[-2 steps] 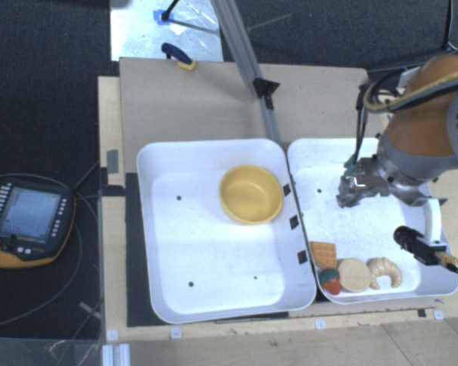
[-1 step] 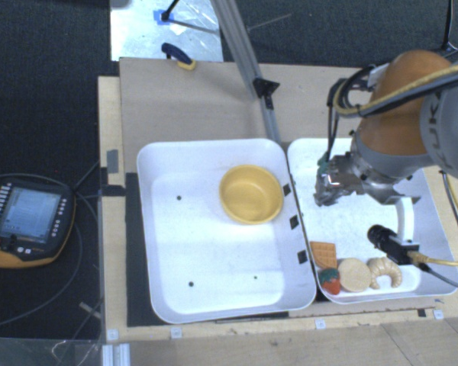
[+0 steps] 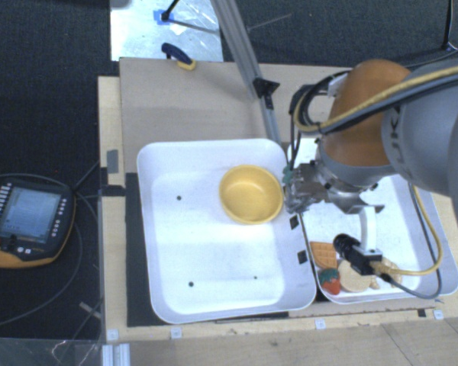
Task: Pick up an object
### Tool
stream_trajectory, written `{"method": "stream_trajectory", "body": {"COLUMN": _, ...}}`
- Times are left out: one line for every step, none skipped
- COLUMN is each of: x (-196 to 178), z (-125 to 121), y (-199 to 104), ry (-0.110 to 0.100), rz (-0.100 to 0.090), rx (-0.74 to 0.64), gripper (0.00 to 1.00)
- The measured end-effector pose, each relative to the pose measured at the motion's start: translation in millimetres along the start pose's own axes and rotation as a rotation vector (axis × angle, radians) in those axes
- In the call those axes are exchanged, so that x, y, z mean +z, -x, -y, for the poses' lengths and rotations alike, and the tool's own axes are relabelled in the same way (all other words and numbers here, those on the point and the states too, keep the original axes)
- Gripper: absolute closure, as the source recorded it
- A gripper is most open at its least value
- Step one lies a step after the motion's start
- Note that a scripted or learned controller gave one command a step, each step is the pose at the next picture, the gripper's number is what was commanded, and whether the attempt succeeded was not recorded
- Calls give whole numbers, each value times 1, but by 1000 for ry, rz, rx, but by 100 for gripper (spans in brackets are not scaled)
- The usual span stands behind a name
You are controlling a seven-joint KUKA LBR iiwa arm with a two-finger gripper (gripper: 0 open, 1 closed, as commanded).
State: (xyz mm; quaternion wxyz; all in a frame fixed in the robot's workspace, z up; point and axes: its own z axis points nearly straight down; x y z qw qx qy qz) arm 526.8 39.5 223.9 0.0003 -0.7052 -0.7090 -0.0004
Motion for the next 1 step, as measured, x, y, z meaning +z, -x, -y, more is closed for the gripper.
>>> {"method": "stream_trajectory", "body": {"x": -12, "z": 15, "y": -51, "ry": 1, "rz": 0, "rx": 0, "gripper": 100}}
